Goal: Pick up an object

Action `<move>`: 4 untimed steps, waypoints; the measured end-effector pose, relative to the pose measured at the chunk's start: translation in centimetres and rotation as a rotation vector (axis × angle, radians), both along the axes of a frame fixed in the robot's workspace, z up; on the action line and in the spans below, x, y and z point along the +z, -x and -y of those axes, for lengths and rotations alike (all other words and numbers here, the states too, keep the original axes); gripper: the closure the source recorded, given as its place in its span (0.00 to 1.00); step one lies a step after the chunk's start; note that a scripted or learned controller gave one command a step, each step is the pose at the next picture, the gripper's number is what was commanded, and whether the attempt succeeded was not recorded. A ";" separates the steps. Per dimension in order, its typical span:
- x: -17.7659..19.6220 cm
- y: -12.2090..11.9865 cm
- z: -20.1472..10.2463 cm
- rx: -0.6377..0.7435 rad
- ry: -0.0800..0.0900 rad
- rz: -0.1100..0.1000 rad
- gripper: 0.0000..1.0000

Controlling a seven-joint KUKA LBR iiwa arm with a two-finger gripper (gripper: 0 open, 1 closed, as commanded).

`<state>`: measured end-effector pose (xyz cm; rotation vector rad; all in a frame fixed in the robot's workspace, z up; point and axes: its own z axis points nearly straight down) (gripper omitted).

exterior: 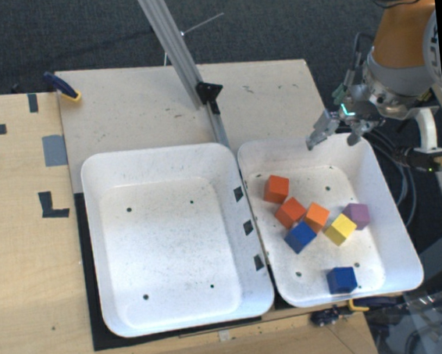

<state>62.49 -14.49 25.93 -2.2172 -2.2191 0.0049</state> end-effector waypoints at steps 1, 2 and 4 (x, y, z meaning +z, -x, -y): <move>0.3 -0.1 0.0 0.001 0.001 0.005 0.00; -4.1 -0.1 -0.2 0.001 0.002 0.000 0.00; -15.0 -0.4 -0.6 0.002 0.000 0.024 0.00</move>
